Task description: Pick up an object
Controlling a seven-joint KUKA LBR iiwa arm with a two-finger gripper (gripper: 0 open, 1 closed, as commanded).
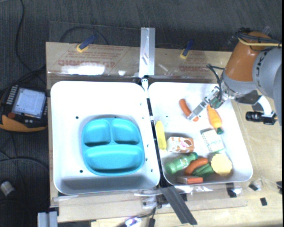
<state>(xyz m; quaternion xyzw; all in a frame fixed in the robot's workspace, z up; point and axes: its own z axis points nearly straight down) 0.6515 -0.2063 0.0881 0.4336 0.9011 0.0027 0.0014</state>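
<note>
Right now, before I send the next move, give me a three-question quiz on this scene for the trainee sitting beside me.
1. True or false: the blue divided tray lies in the left bin.
2. Which thing lies nearest the gripper?
A. the orange carrot
B. the yellow block
C. the green bottle
3. Fill in: the yellow corn cob lies in the right bin against its ______ wall.

Key
1. True.
2. A. The carrot lies just beside the gripper; the block and bottle lie at the bin's near end.
3. Left, the wall next to the other bin.
</note>
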